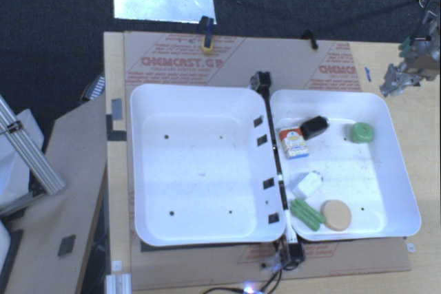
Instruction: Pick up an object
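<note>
A: Where is the tool (398,81)?
B: At the far right edge, above the surface (386,58) and outside both bins, just past the far right corner of the right bin (396,148). I cannot tell how it is set; it is small and blurred there. Nothing shows in it.

A: And the big things?
B: The surface carries a brown printed board (227,55), and on it sit two shallow white bins, touching along a middle edge. The left bin (148,113) shows only its white floor with a few dark dots.

A: What lies in the right bin?
B: A round tan disc (337,215) near the front edge, with a green ridged piece (306,214) just beside it on its left. Behind those, a small white block (308,184). Farther back, a red and white box (293,143) near the middle divider, touching or nearly touching a black block (314,127) tilted behind it. A small green round thing (362,132) sits apart toward the right wall.

A: Any of them near the tool?
B: The green round thing is the closest, yet well apart from it.
</note>
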`<state>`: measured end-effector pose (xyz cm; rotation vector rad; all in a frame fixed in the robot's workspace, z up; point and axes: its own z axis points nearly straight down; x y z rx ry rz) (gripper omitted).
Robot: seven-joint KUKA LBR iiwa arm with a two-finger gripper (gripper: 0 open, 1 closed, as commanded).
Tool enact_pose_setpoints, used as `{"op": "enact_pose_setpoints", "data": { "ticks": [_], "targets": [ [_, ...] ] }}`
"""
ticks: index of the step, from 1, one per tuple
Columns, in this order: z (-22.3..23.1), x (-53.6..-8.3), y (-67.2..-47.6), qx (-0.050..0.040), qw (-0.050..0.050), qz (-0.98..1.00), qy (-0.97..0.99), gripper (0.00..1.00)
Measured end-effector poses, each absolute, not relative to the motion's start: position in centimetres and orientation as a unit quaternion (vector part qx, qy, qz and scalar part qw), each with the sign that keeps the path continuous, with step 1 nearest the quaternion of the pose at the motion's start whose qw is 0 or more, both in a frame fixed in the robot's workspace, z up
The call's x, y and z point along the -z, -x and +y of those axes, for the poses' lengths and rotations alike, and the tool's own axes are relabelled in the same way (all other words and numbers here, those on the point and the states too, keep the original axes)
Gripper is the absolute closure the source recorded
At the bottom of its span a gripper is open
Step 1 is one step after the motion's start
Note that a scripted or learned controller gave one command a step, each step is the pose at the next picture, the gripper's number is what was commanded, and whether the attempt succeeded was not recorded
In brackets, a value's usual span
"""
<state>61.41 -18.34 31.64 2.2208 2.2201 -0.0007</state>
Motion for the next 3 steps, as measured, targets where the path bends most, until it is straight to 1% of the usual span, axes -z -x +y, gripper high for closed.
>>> {"op": "enact_pose_setpoints", "data": {
  "ticks": [1, 2, 3],
  "targets": [
    [-18.0, -31.3, -63.8, -0.0007, 0.002, 0.708, -0.706, 1.0],
    [-17.2, -28.7, -62.3, 0.0, 0.001, 0.708, -0.707, 1.0],
    [-14.6, -41.4, -64.5, -0.004, 0.006, 0.71, -0.704, 1.0]
  ]
}}
